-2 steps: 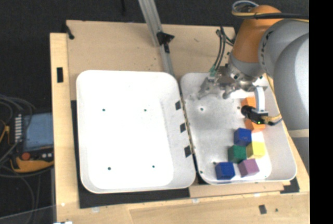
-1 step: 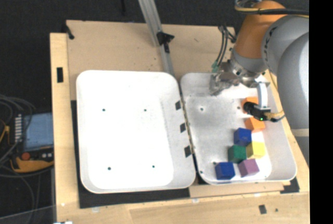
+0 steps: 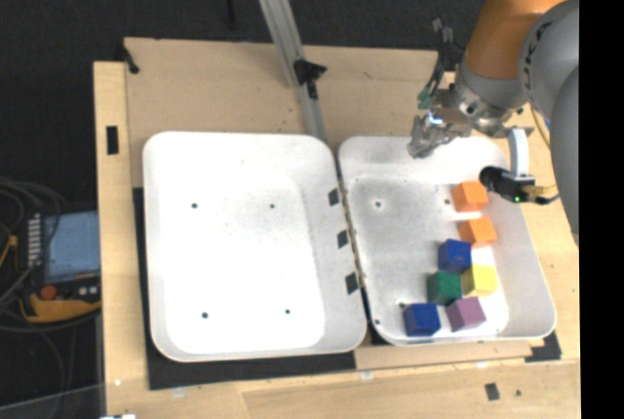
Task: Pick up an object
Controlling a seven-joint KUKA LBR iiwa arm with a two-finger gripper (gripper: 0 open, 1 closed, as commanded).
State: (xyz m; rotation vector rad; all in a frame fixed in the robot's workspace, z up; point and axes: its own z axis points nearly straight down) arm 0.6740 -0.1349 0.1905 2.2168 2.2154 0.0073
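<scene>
Camera view: the grey arm with its orange band reaches in from three o'clock, and its two-finger metal gripper [image 3: 426, 142] hangs at about one o'clock of the picture, over the far rim of the right-hand shallow white plastic bin [image 3: 390, 242]. Whether it is spread or closed cannot be told at this size, and nothing can be made out in its grasp.

The things to pick all lie in that right bin, toward its four o'clock side. Two small orange cubes, the upper orange block [image 3: 470, 196] and the lower orange block [image 3: 477, 231], sit nearest the gripper. Below them comes a tight cluster: a blue cube [image 3: 454, 255], a yellow cube [image 3: 482, 277], a green cube [image 3: 445, 286], a purple cube [image 3: 466, 312], and a second, darker blue block [image 3: 421, 319] at the bin's near edge. The left-hand white bin [image 3: 239, 242] lies at nine o'clock.

Risks, as I judge them: the gripper stands well apart from every block, so a straight descent would likely close on bare floor. In the cluster the cubes touch or nearly touch, so a finger could land on a neighbour and shove the target away. The upper orange block looks the freest pick.
</scene>
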